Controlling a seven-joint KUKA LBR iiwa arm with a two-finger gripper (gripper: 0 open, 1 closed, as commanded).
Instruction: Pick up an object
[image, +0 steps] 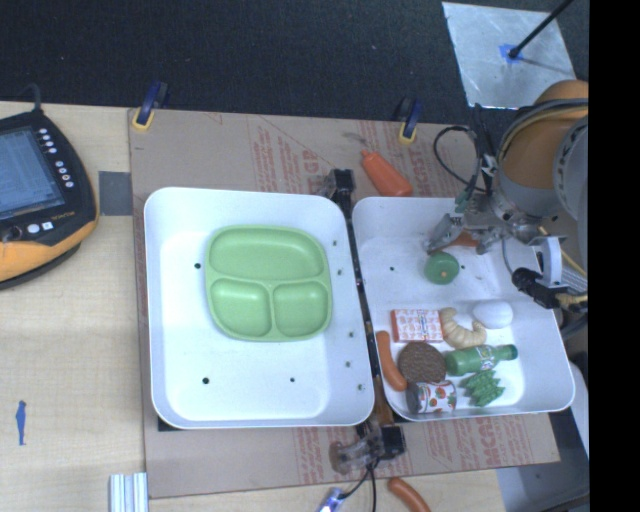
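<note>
White plastic made up the two shallow bins, side by side on a cardboard sheet. Nearest the camera, along the front wall of the right bin, lay most of the objects: one small printed can, one leafy green piece, one green bottle, one dark brown patty, one orange sausage against the left wall, one red-and-white packet, one pale croissant and one white egg. These eight sat crowded, several touching. Beyond them the bin floor lay open, with one round green fruit standing apart near the middle. Just behind the fruit hung the gripper, its fingers spread apart and grasping nothing, a reddish bit showing beneath it, too hidden to identify. The left bin held one green divided plate, with bare floor on every side of it. Farther back, one orange carrot lay outside the bins on the cardboard, and two clamps pinned the sheet's far edge.
</note>
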